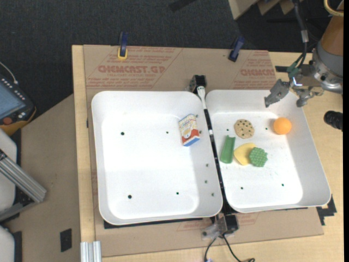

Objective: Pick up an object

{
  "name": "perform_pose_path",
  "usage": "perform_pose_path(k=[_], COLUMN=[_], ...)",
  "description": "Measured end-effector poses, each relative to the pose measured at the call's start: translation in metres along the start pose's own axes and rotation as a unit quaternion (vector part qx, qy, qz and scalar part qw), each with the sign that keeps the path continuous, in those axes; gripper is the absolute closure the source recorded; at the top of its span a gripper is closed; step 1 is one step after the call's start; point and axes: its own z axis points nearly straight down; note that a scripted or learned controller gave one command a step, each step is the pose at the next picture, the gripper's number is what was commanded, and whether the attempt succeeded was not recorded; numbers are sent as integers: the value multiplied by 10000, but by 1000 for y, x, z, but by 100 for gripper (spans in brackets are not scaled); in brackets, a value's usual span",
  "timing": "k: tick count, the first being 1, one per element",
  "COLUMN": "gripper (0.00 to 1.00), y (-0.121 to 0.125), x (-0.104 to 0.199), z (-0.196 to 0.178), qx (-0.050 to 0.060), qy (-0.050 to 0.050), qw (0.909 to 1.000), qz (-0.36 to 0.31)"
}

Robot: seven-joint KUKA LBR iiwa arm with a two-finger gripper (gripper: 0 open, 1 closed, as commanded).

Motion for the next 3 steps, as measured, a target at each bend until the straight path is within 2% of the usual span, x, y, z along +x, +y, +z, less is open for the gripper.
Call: perform_pose_path(k=[1,2,3], gripper=[0,0,0], y=[-16,-51,-25], x=[54,100,48], z=[81,76,52], qx=[44,25,-27], qy=[19,17,-18], qw=[10000,10000,10000], qz=[-22,-19,21])
